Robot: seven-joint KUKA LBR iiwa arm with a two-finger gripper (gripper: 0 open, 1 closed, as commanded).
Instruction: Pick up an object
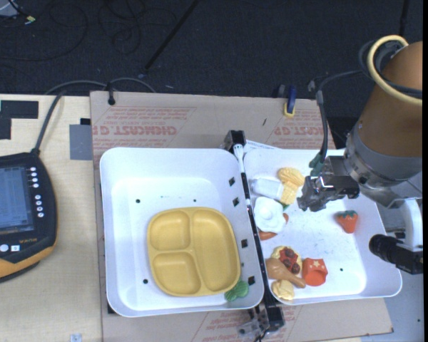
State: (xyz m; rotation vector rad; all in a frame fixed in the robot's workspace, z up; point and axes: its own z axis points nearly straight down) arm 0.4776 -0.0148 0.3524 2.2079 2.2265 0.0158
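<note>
Over the right bin (374, 280), the gripper (312, 197) hangs low among toy food; whether it is spread or pinching anything I cannot tell. Nearest to it, just to its left, lie a yellow corn piece (291, 182) and a white egg-like piece (269, 211). A strawberry (348, 221) sits to its right. Farther off, the left bin (121, 191) holds a yellow divided plate (192, 251).

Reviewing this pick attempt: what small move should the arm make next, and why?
Probably lower straight down: the gripper hangs over the right bin with nothing seen between its fingers, close beside the yellow toy and white toy.
</note>
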